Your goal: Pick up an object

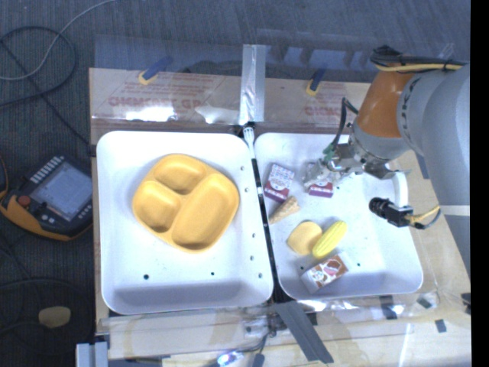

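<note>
**A:** Lighting's pretty even and bright from overhead, with a cool bluish cast. The white bins (114,281) nearly blow out.

**B:** Yeah, and glare streaks on the clear plastic sheet (176,102) along the back edge. Shadows are soft and short. The whole frame's a bit soft and grainy, and the dark carpet (46,21) goes murky.
</note>
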`<state>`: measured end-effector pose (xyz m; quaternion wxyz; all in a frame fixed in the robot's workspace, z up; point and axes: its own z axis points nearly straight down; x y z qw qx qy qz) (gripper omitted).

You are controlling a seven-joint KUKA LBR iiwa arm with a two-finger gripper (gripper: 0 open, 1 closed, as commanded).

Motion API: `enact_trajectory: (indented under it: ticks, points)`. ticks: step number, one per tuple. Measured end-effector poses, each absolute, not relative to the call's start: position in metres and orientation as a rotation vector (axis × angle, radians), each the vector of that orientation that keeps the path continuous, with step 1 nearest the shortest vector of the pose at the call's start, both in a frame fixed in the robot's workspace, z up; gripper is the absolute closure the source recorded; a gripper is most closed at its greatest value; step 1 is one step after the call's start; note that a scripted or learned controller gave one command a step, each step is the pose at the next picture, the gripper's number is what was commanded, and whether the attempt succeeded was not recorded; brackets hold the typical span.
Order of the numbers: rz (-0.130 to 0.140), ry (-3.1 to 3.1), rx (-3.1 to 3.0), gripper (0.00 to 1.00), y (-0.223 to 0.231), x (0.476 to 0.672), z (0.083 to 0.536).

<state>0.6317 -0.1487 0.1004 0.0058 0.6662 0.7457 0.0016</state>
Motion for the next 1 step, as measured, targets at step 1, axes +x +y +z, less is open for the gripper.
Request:
enact_trajectory:
  ticks: [1]
  points:
    - [-0.001, 2.528, 1.862, 1.0, -0.0703, 0.6609, 0.2308]
